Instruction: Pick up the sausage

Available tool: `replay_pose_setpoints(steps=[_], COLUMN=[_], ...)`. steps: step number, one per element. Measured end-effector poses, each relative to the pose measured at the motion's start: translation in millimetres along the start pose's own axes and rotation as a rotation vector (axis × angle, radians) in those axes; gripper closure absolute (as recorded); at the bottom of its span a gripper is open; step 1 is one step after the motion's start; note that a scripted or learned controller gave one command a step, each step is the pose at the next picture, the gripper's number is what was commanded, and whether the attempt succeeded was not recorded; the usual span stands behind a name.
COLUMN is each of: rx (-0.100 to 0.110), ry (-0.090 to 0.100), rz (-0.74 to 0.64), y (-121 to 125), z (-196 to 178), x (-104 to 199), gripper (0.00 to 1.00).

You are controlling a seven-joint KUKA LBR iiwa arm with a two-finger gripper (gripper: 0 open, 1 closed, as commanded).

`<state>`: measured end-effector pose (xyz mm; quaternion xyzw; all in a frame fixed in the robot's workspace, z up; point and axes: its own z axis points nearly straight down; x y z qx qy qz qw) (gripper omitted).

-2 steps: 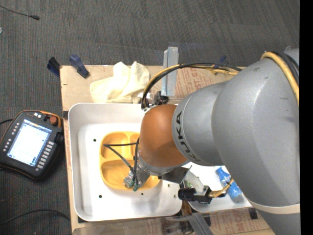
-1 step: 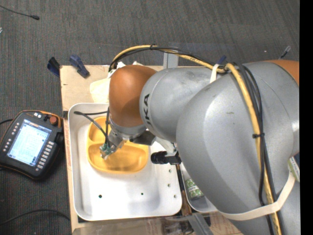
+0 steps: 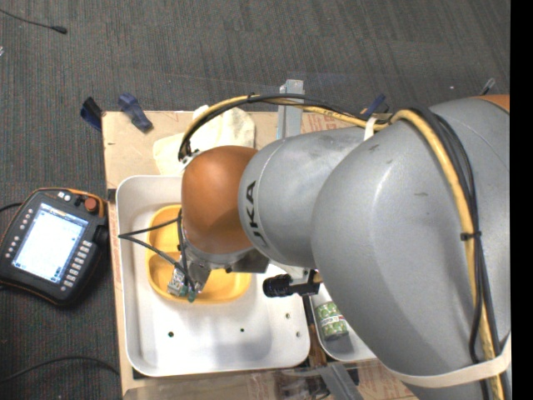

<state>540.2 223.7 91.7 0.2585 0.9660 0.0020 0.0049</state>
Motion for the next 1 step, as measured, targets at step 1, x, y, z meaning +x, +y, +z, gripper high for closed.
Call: replay_pose_setpoints(steps=[1], rx=[0.009], ry=[0.014], rz=[-0.202], y=[-77.7], z=[-18.5], x=[-66.6], gripper=[1.00])
